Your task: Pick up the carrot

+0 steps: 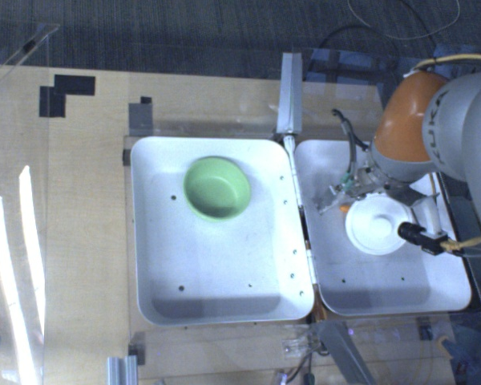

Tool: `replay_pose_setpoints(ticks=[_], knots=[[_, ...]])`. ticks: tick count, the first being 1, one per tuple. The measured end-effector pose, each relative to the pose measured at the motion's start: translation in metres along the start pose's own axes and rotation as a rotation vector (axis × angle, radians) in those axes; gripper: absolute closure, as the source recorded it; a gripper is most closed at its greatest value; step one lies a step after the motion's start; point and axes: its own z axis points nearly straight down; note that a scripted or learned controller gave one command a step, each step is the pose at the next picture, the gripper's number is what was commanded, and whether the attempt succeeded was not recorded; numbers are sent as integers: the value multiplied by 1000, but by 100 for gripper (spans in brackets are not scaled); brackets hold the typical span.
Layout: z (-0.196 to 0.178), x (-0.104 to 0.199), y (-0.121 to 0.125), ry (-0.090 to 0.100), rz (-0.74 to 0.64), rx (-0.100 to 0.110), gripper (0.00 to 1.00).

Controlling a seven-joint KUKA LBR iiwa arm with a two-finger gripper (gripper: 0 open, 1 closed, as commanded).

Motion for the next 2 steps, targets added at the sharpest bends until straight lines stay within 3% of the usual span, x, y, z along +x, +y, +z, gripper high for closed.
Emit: replay_pose_setpoints(ticks=[1, 2], knots=[[-13, 0, 3, -3, -3, -8, 100], [-103, 60, -10, -1, -16, -5, 100]])
